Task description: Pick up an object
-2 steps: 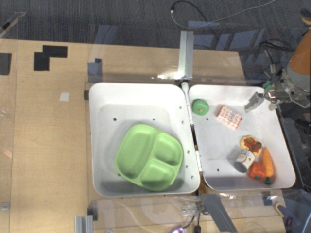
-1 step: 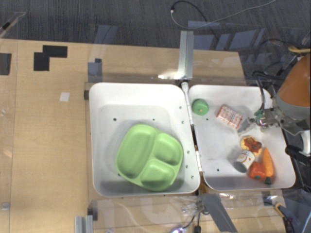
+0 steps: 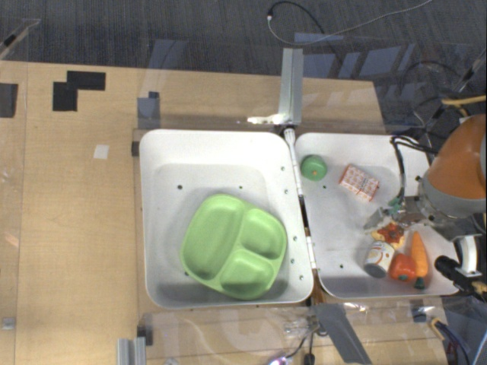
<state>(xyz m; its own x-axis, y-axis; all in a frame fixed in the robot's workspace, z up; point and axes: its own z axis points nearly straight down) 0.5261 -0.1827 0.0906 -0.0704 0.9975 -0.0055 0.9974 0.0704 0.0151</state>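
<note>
In the right bin (image 3: 335, 276), my gripper (image 3: 389, 220) hangs low on the right side, above a cluster of items. Right under it lies a small red and yellow item (image 3: 390, 234). In front of that are a small white can (image 3: 375, 259), an orange pepper (image 3: 403, 268) and an orange carrot (image 3: 419, 249). A red and white packet (image 3: 358, 182) lies further back. A green ball-like fruit (image 3: 313, 167) sits at the bin's back left corner. I cannot see anything held in the gripper.
The left bin (image 3: 163, 166) holds a green divided plate (image 3: 233, 245). A metal post (image 3: 291, 82) stands behind the divider between the bins. The arm's orange band (image 3: 460, 162) and cables (image 3: 403, 154) overhang the right bin's right side.
</note>
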